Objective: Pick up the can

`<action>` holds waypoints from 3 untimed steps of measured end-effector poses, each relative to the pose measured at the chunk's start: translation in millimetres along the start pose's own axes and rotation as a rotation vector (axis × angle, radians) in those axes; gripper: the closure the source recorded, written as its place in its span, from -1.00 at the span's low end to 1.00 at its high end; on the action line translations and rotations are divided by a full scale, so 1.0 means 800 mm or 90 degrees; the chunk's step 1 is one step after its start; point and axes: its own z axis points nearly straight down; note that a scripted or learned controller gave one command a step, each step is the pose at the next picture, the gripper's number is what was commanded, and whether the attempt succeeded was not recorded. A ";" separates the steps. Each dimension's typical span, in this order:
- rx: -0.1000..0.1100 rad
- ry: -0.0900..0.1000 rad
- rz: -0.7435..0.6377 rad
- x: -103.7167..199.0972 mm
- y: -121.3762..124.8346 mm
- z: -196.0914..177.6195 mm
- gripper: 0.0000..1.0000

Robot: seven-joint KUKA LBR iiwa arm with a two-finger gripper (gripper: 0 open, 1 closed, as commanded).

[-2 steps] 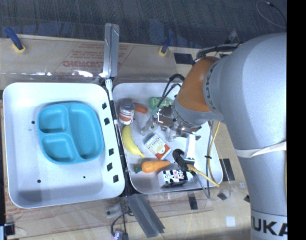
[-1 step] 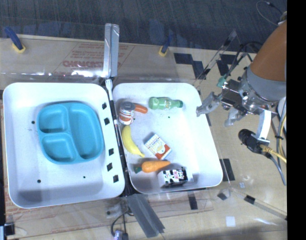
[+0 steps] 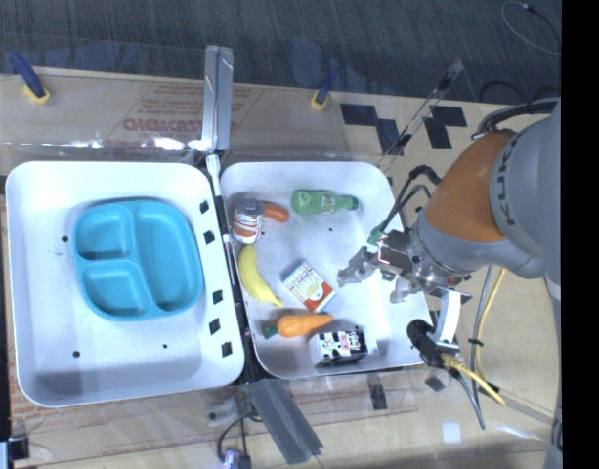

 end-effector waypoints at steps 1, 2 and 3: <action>0.000 0.000 0.032 0.018 0.061 0.026 -1.00; 0.000 0.001 0.075 0.046 0.136 0.088 -1.00; 0.001 0.001 0.154 0.102 0.082 0.019 -1.00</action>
